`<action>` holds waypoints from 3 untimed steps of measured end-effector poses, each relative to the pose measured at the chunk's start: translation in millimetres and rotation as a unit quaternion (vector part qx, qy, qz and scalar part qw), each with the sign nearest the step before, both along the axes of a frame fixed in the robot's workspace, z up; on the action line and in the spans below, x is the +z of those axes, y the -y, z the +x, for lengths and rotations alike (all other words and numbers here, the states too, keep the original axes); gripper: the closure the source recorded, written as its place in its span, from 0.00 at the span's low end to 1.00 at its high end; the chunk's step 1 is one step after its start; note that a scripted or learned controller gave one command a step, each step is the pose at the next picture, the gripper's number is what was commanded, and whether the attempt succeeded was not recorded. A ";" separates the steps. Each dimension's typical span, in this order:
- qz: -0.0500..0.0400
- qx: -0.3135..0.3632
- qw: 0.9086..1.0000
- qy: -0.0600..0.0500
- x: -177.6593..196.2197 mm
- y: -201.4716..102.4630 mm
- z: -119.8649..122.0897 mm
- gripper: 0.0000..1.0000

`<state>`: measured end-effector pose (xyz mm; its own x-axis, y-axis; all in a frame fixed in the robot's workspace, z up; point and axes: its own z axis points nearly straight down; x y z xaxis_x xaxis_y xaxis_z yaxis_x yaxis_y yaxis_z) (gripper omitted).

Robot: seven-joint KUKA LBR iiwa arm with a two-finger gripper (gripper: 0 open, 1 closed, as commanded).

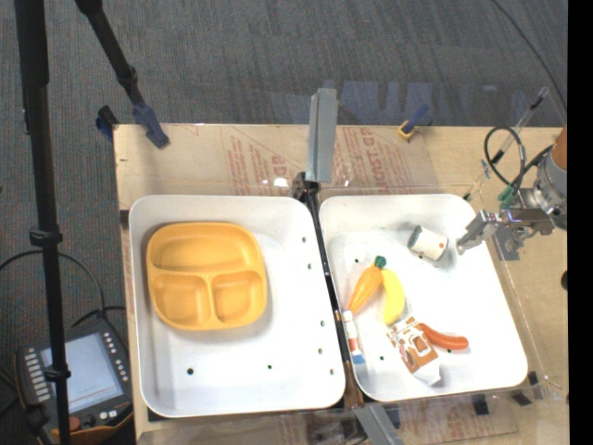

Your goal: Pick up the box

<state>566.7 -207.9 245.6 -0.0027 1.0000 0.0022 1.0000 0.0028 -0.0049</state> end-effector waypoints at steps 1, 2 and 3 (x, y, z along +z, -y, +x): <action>0.001 0.028 1.000 -0.002 -68.5 -87.0 -91.3 0.00; 0.000 0.022 1.000 0.000 -160.1 -111.5 -91.3 0.00; 0.001 0.018 1.000 -0.001 -152.2 -109.1 -91.2 1.00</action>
